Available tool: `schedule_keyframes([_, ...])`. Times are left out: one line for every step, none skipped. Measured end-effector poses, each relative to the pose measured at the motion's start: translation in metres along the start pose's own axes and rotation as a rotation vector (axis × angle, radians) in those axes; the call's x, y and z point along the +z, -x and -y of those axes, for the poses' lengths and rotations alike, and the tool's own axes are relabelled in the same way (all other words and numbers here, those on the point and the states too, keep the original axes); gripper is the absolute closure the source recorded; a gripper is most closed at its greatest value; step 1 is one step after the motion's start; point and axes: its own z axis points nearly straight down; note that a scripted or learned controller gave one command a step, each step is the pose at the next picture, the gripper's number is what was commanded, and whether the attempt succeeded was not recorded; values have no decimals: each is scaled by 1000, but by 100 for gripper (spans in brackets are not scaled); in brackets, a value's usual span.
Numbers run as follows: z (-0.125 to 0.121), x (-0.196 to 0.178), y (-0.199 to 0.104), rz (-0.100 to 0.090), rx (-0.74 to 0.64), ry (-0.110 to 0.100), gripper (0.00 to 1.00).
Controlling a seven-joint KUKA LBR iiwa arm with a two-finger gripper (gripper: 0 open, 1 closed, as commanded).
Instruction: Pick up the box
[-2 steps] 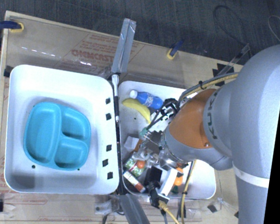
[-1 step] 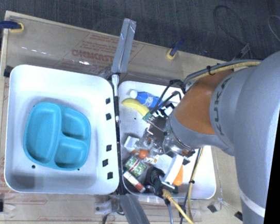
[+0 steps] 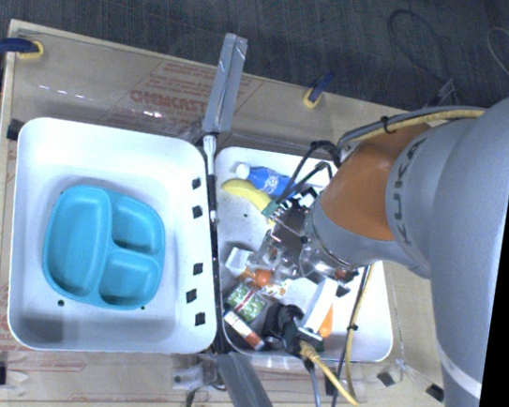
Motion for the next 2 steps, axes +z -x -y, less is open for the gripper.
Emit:
schedule_keyframes([0,-9,-1,1,-9,-4,100])
schedule_keyframes([15,27,-27,1,326,0,100])
